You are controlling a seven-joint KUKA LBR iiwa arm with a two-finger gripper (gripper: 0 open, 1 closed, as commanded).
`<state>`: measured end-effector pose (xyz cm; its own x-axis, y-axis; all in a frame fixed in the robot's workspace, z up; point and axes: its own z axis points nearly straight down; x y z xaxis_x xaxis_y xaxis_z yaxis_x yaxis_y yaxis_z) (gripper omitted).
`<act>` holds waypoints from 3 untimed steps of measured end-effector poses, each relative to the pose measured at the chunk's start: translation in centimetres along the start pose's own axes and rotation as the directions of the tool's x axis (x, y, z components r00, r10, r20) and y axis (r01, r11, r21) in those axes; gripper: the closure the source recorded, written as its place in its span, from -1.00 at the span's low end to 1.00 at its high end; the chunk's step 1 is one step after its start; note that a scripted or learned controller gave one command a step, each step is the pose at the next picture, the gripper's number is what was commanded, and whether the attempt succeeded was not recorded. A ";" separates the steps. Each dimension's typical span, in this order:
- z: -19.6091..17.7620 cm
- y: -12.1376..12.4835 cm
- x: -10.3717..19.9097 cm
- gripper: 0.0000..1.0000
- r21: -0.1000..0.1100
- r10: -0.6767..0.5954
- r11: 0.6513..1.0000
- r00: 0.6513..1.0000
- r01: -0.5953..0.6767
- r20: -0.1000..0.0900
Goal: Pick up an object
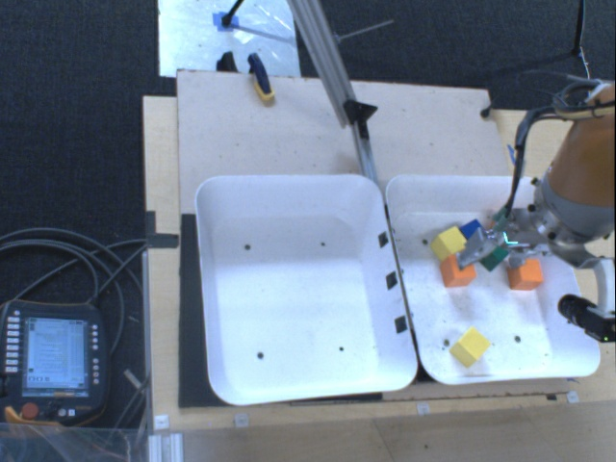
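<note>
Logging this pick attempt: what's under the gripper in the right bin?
A green block lies under the gripper, with an orange block partly beneath. The gripper covers where fingers meet blocks, so grasp can't be judged.

The arm [582, 176] was seen reaching in from the right, above the right bin [416, 354], which serves as the landmark. Its orange band was positioned over that bin's right edge, with the grey wrist just below the band. The gripper [486, 250] was extended leftward from the wrist, low over the middle of the right bin. Black cables were looped above the arm.
</note>
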<state>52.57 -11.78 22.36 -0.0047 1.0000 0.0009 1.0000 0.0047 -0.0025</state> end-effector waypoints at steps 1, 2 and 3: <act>-0.2 0.1 0.0 -1.00 -0.004 0.002 1.000 1.000 -0.002 0.001; 4.0 0.0 0.3 -1.00 0.000 0.002 1.000 1.000 -0.002 0.000; 8.2 -0.3 0.2 -1.00 0.001 0.003 1.000 1.000 -0.003 0.000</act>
<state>52.29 -11.62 14.13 -0.0019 1.0000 0.0008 1.0000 0.0019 -0.0030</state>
